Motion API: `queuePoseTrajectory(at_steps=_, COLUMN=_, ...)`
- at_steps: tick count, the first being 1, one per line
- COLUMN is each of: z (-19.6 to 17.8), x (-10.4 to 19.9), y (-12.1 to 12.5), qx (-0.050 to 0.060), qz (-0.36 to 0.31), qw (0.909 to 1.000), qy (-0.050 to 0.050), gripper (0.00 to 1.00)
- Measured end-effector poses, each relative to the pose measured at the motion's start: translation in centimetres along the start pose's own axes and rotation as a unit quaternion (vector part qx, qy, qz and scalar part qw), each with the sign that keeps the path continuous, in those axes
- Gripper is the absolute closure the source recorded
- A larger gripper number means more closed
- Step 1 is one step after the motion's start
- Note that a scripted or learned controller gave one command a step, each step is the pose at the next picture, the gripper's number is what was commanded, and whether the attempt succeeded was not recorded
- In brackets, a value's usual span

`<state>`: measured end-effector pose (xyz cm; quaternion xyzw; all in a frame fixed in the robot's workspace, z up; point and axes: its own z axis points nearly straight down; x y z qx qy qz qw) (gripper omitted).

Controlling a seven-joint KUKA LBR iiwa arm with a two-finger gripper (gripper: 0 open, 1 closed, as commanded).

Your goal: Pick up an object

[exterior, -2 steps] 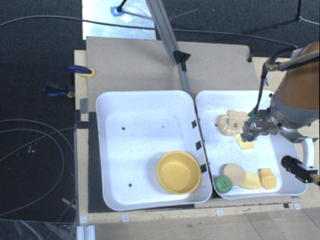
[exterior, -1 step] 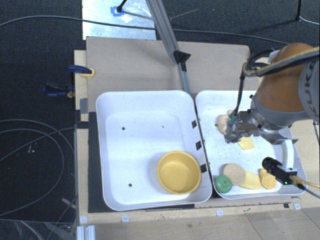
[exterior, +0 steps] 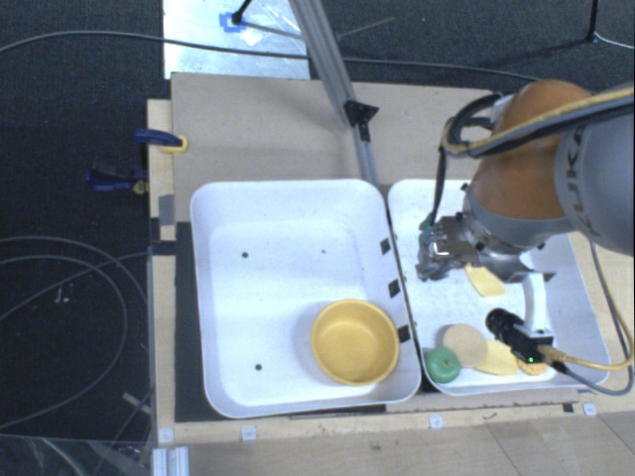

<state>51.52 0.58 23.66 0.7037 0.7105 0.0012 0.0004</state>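
My gripper (exterior: 435,256) hangs low over the left part of the right bin (exterior: 585,315), close to the divider between the two bins. The arm's orange band and grey body cover much of this bin from above. Just right of the gripper lies a flat pale yellow piece (exterior: 485,282). Toward the bin's front edge sit a round tan object (exterior: 463,342), a small green object (exterior: 443,366) and a yellow object (exterior: 499,362). Nothing is visibly held.
The left bin (exterior: 258,226) holds a yellow bowl (exterior: 354,341) at its front right corner. A black unit (exterior: 512,332) with a green light and a yellow cable hangs from the arm over the right bin's front. A grey pole (exterior: 332,58) slants across the back of the bench.
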Motion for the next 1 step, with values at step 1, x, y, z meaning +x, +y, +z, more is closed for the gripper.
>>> queuePoseTrajectory(at_steps=1, z=-0.67, x=5.67, y=0.61, qx=0.000, qz=-0.001, qw=1.0000, qy=0.000, gripper=1.00)
